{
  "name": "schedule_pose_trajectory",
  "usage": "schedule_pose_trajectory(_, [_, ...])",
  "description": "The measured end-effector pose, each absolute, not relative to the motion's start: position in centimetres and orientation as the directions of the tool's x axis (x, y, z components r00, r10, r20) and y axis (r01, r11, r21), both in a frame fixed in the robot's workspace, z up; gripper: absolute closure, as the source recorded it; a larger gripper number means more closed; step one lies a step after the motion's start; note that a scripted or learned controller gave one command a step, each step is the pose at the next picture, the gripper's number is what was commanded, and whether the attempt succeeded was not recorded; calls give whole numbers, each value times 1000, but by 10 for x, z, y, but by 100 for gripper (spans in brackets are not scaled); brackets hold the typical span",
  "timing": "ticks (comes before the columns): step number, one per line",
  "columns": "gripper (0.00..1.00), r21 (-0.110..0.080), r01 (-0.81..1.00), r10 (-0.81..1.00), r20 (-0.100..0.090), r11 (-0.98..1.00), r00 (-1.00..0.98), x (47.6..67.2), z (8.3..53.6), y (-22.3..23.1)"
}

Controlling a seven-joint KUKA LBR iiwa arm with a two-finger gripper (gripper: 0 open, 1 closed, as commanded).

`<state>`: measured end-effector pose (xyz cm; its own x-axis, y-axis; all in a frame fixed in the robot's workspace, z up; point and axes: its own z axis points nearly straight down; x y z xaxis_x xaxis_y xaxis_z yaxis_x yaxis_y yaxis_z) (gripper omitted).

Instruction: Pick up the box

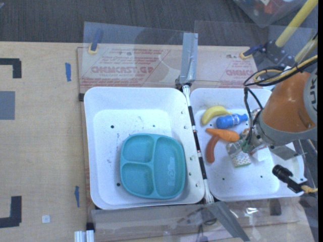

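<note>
We saw small pale patterned box point(241, 158) in right white bin point(262, 188), at 5 o'clock from orange carrot point(223, 134). Pincer point(249, 145) sat directly over box; spread or pressed together, we could not tell. We judged straight descent best, avoiding carrot.

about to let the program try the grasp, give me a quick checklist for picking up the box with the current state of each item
1. Target found: small pale box with a green-speckled face lies in the right white bin: ok.
2. Tool position: right at the box's upper edge, under the grey arm with the orange band: ok.
3. Box between the fingers: hidden by the wrist: cannot tell.
4. Clutter beside the box: orange carrot and reddish sausage-shaped piece lie close on the left: not ok.
5. Yellow banana and blue bottle sit apart, farther up: ok.
6. Teal divided plate is in the left white bin, out of the way: ok.
</note>
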<state>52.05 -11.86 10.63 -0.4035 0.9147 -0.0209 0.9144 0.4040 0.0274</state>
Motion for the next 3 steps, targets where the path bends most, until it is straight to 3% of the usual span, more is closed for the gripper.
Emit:
schedule_pose_trajectory(1, [100, 2, 876, 876, -1, 482, -482, 489, 228, -63])
schedule_pose_trajectory(2, [100, 4, 820, 820, -3, 573, -573, 512, 270, 2])
schedule_pose_trajectory(3, [0, 3, 820, 820, -3, 573, -572, 512, 270, 1])
